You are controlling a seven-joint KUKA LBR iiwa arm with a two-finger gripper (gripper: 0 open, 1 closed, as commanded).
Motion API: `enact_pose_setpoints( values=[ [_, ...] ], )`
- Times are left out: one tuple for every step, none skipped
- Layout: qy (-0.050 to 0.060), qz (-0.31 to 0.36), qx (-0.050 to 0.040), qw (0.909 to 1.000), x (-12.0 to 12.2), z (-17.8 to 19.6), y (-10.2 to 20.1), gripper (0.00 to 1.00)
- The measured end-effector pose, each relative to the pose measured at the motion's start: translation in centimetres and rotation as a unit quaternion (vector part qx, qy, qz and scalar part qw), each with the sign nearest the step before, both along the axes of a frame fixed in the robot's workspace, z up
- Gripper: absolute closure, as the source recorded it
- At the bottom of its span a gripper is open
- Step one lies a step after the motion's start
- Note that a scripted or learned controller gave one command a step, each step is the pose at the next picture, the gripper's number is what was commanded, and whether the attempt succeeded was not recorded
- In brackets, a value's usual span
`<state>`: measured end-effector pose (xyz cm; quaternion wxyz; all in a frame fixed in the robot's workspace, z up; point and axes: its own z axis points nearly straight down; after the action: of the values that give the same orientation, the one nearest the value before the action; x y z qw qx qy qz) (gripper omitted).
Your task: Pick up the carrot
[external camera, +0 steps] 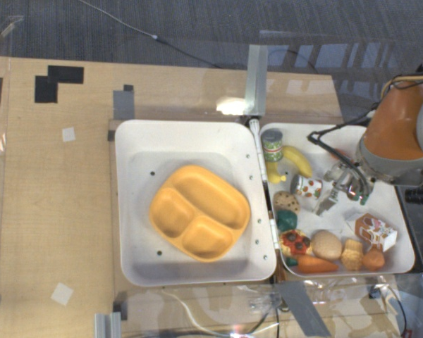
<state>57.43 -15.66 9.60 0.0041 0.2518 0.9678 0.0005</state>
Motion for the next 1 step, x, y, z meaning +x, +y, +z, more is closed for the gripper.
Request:
enact_pose_setpoints(
  values=[
    [0.000, 0.000, 0.0000, 1.0000, 0.00, 0.00, 0.00, 0.00]
  ],
)
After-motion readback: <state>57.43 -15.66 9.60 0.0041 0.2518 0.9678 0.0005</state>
